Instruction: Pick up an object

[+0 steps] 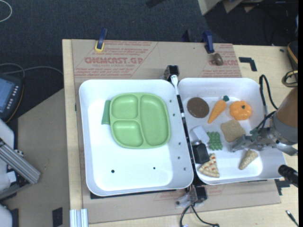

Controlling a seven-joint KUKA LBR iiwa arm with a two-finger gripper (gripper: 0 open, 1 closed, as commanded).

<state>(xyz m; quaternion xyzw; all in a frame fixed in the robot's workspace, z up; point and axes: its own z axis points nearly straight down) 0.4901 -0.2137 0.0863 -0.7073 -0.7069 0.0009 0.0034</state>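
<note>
It was a robotics lab: two white bins [90, 126] sat on a cardboard-covered desk [142, 56] held by clamps [100, 40] at its far edge, with cables [28, 72] over dark carpet [71, 8] and aluminium framing [19, 162] beside it.

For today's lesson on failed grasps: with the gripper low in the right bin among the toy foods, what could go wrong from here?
1. The gripper sits between the bread slice and the cone-shaped piece, so it might nudge both and grasp neither.
2. The items are crowded: the peas and carrot lie close by, so a pushed bread slice could shove them.
3. The cone-shaped piece lies near the bin's front rim and might get pinned there.
</note>
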